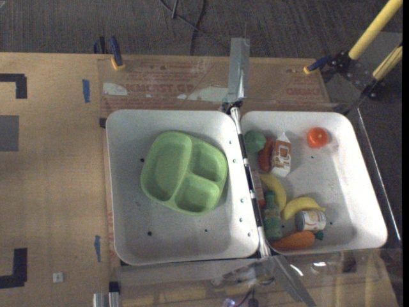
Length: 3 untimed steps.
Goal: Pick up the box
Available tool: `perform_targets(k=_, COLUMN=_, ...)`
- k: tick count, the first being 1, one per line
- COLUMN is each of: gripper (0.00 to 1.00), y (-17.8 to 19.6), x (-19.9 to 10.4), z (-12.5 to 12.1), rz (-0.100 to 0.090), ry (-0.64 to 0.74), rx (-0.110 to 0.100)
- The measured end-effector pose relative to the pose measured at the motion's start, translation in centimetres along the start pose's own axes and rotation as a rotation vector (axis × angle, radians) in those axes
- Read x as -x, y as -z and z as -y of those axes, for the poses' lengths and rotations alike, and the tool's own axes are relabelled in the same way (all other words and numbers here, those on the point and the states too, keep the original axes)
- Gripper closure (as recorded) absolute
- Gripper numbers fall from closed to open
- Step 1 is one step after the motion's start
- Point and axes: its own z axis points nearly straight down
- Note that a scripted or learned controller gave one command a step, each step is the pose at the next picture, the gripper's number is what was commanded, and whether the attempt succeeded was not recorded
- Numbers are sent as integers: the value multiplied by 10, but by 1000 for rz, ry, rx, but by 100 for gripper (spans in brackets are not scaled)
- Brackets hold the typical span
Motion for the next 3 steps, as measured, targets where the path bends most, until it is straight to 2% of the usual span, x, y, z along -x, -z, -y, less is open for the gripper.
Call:
perform_targets(k=1, gripper=0, y=0, x=0, z=0, rz=1, ry=0, rx=0)
perform_targets(k=2, gripper=100, y=10, x=-1, z=0, rz=1, ry=3, rx=1)
perform_targets(k=3, gripper=0, y=10, x=-1, z=0, rz=1, ry=3, rx=1)
